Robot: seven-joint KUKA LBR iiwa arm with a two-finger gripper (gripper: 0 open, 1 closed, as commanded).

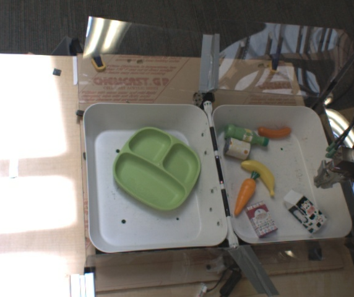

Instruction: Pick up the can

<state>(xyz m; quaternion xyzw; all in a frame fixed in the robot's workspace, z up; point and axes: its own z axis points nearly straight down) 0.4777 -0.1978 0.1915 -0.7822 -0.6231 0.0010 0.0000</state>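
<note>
Right now we see the gripper (329, 174) at the right edge of the right bin (313, 224), and we cannot tell how it is set, while the can (237, 147) lies on its side far across, just below the green bottle (246, 134)

Left bin (96, 166): it holds the green divided plastic plate (157, 167), lying near its middle.
Right bin (307, 135): it touches the left bin along the centre seam.
Back of right bin: green bottle (246, 135) lying flat, orange sausage (275, 131) to its right, small cylindrical can (237, 148) just in front of the bottle.
Middle: yellow banana (260, 174), orange carrot (245, 195) touching its left side.
Front: red-and-white carton (261, 219); white cow-print carton (306, 213) to its right.
My hand (333, 173): at the right bin's right wall, well apart from the can.
</note>
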